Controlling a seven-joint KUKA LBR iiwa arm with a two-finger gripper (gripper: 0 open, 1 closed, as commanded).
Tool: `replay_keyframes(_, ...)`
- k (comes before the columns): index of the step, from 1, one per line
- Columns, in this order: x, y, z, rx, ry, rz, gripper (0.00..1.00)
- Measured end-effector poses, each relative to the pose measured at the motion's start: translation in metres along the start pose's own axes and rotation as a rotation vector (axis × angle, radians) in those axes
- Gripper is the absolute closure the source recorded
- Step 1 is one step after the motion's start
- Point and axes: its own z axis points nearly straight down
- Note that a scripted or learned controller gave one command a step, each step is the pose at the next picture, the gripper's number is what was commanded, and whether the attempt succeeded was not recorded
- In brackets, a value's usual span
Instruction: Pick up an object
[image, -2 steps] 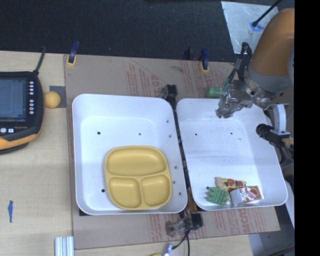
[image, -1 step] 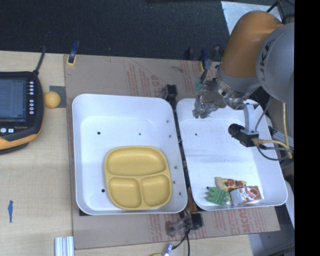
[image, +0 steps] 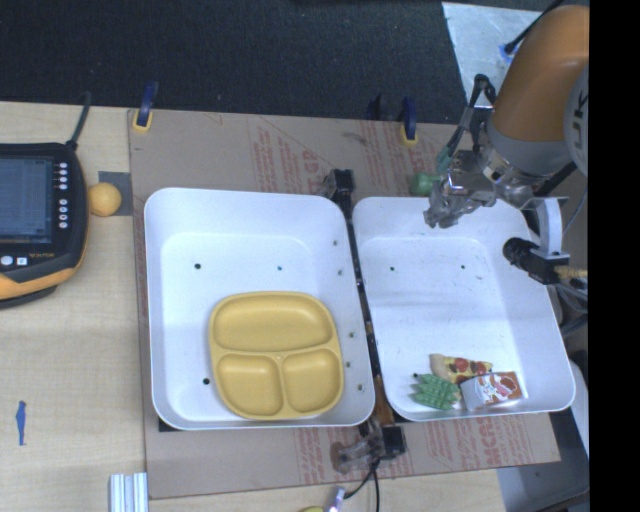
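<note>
the pincer (image: 447, 212), grip state unclear, hovers at the right bin's (image: 530, 300) upper edge, far from the toys (image: 470, 385), risking an empty grab.

1. Two bins sit side by side on the bench (image: 60, 400), the left bin (image: 170, 300) touching the right bin (image: 530, 300) along the middle.
2. A divided tray (image: 275, 355) lies in the left bin, toward its near right corner.
3. Near corner of the right bin: a leafy toy (image: 435, 392), a pizza slice (image: 458, 366) just behind it, and a small packet (image: 495, 388) to their right, all bunched up.
4. The gripper (image: 452, 205) hangs over the right bin's far edge.
5. Left of the bins there's a handheld pendant (image: 35, 220), with a ball (image: 104, 199) between it and the left bin.
</note>
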Motion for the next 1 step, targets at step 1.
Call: replay_keyframes(1,0.0456,0.0253,0.0296,0.000,-0.001,-0.003,1.00)
